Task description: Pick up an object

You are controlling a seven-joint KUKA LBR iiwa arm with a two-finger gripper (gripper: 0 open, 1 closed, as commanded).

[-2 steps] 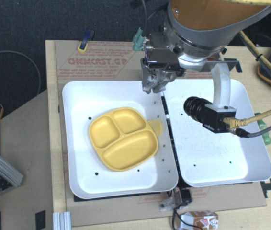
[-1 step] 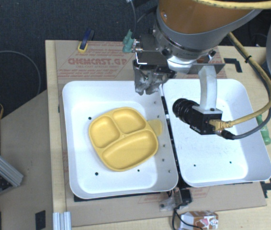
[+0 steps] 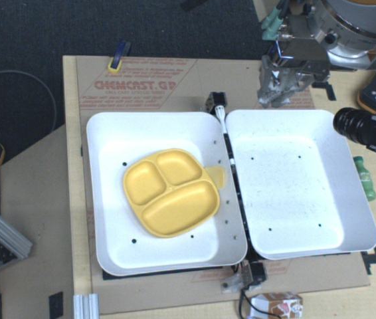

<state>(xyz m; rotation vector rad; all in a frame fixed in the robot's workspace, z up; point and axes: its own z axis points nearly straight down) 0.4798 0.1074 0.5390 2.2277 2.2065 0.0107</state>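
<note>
- Camera view, the bins: two shallow white bins sit side by side on the bench. The left bin point(image 3: 101, 178) holds a yellow divided tray point(image 3: 170, 193) with three compartments, lying flat and turned at an angle, roughly mid-bin and a little toward the inner wall. A small yellowish piece point(image 3: 216, 176) shows just beside the tray's right edge; what it is I cannot tell. The right bin point(image 3: 347, 205) shows bare floor with a few dark specks.
- Camera view, the arm: the grey arm comes in at the upper right, and the gripper point(image 3: 282, 93) hangs above the far rim of the right bin, well apart from the tray. Nothing is between its fingers; whether they stand wide or narrow is too blurred to tell.
- Step in hand, as I judge it: the approach has not begun — the gripper is high and over the wrong bin for the only graspable thing.
- Next move, as I judge it: travel left across the divide, come over the tray, and descend. The tray is broad and shallow, so a two-finger grasp likely needs a rim or one of the raised dividers between compartments — a flat landing on a compartment floor would probably close on nothing.
</note>
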